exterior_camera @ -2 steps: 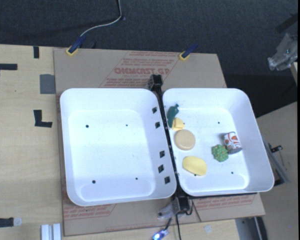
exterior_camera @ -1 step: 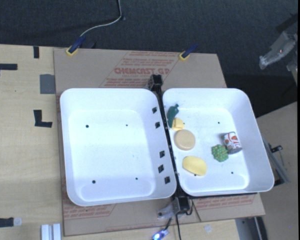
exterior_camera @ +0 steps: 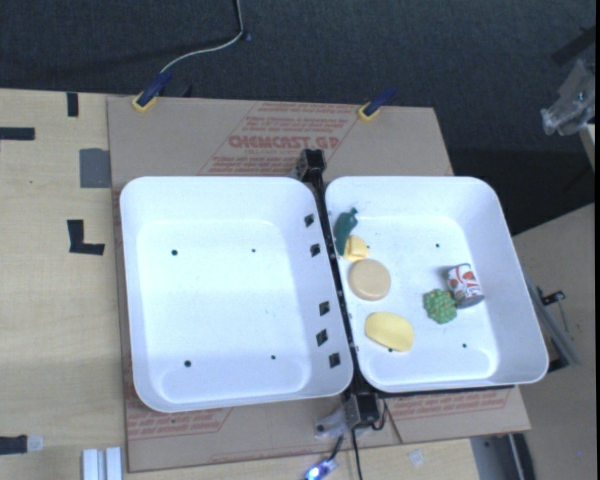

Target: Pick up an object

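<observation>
Two white bins (exterior_camera: 130,268) side by side on cardboard-covered bench (exterior_camera: 280,138); dark floor behind. Gripper possibly at upper right (exterior_camera: 570,108), blurred; finger state unclear.

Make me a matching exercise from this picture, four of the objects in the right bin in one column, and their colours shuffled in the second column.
Things:
1. round flat disc
2. bumpy broccoli-like piece
3. small can
4. lemon-shaped piece

Colours:
A. green
B. bright yellow
C. pale tan
D. red and white

Pairs: 1-C, 2-A, 3-D, 4-B
</observation>
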Tool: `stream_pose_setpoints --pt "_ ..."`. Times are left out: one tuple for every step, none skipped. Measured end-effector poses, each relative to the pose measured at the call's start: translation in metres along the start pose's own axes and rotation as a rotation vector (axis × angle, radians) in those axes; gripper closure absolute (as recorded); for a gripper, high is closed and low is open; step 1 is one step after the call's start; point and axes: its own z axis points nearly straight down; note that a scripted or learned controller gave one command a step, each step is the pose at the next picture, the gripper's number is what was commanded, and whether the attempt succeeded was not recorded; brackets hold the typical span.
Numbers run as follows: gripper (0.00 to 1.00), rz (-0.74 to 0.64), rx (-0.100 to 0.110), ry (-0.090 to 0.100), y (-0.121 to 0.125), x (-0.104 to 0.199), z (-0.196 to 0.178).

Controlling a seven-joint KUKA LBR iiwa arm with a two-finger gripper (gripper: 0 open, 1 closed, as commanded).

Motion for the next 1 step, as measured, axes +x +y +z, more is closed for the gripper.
stream_pose_setpoints --pt "0.0 0.0 0.0 0.0 0.0 -0.0001 0.0004"
